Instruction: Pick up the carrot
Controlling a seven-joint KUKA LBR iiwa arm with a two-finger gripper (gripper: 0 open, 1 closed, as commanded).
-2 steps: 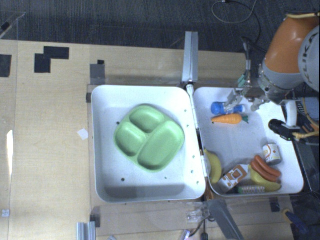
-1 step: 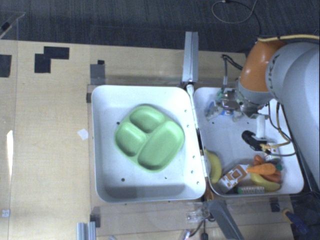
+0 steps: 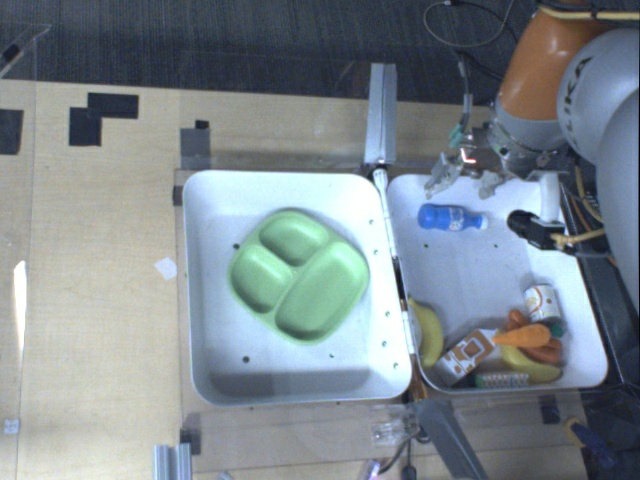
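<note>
Here, nearest you, the carrot (image 3: 528, 336) lies in the right bin's (image 3: 500, 268) near corner, wedged among a yellow banana (image 3: 431, 333), a small carton (image 3: 468, 354) and a little can (image 3: 541, 301). Further back lies a blue bottle (image 3: 452, 218). Beyond it, at the far rim, your gripper (image 3: 466, 176) hangs with fingers spread, holding nothing. You look to be at the approach step: next, bring it across toward that crowded corner and descend on the carrot alone.
</note>
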